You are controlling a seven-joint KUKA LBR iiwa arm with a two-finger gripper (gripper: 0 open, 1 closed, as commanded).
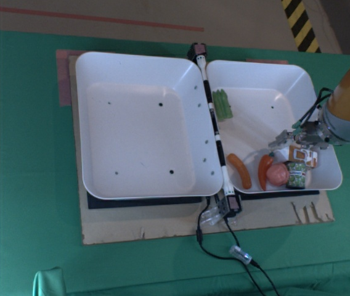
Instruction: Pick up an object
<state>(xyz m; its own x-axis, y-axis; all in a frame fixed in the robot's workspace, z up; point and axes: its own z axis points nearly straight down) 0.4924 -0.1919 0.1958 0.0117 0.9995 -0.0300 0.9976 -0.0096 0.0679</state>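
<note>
Green-matted bench: gripper (292, 139), grip state impossible to tell, hovers over the right bin (255, 79); the light, rigid carrot (265, 171) likely suits a mid-body pinch.

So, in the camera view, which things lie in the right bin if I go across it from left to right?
Green vegetable → orange sausage → red-orange pepper → pink ball → green packet. The tool hangs above the pepper and the ball, and a small orange-and-white packet sits just beneath it.
</note>
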